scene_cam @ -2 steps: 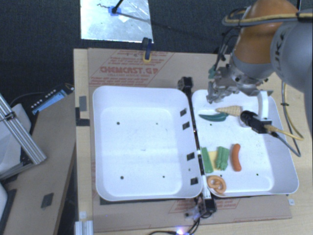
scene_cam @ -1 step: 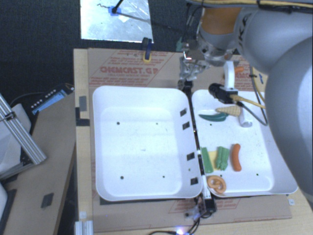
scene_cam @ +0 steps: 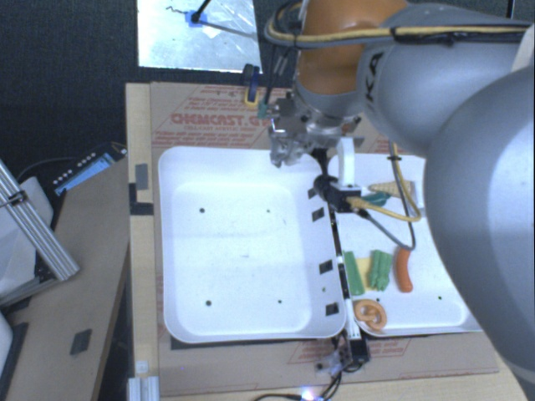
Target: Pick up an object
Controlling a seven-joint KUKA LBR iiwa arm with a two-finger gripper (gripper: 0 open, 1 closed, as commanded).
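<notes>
Figure: approach stage of a pick, with no object lifted yet.

Left bin: a shallow white tray of smooth moulded plastic with rounded corners and a few small dark dots on its floor. It lies below and to the left of the hand.

Hand: a compact metal assembly beneath the orange band of the grey arm. It hangs over the far right corner of the left bin, beside the divider where the two bins meet. Whether it is open or closed cannot be told, and nothing can be seen held in it.

Right bin: a matching white tray, partly covered by the arm. The candidate objects lie here, well below and to the right of the hand:
- a yellow-green strip, elongated;
- a green pod, ridged and oblong, just beside the strip;
- an orange sausage, smooth and cylindrical;
- a tan pretzel, looped, nearest the front rim.

Judgement: the next move calls for carrying the hand across the divider, centring it above one object, and descending. The sausage, apart from its neighbours, looks the simplest target.
</notes>
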